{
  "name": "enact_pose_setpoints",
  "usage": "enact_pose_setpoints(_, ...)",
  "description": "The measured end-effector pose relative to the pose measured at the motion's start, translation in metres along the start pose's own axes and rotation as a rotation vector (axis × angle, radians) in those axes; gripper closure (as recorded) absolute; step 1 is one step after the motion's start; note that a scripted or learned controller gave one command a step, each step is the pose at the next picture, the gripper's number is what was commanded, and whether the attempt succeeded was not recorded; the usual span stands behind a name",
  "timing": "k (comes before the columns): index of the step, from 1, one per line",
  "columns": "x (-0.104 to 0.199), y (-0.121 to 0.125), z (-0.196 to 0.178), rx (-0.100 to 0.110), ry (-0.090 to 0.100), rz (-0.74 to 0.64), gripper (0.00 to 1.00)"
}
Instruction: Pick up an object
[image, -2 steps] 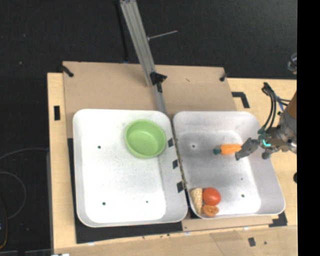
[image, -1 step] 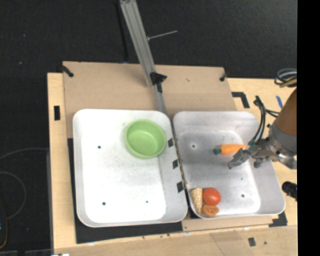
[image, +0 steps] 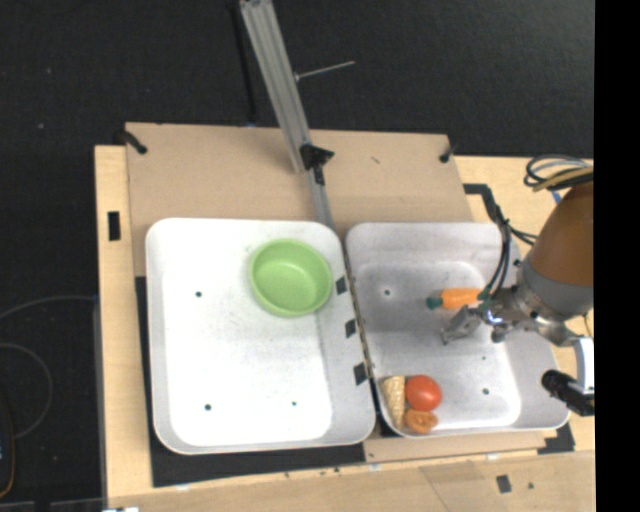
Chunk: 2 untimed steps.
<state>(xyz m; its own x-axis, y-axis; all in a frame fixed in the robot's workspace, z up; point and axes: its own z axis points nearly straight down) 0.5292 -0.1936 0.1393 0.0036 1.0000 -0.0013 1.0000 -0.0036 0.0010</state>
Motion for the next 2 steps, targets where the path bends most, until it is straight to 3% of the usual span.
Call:
enact_pose_setpoints(1, -0.001, 0.0, 0.04, 0.001, -0.001, -0.002, 0.0)
enact_pose_setpoints(2, -0.002, 0.001, 0.027, -0.005, -0.001, 0.002, 1.0)
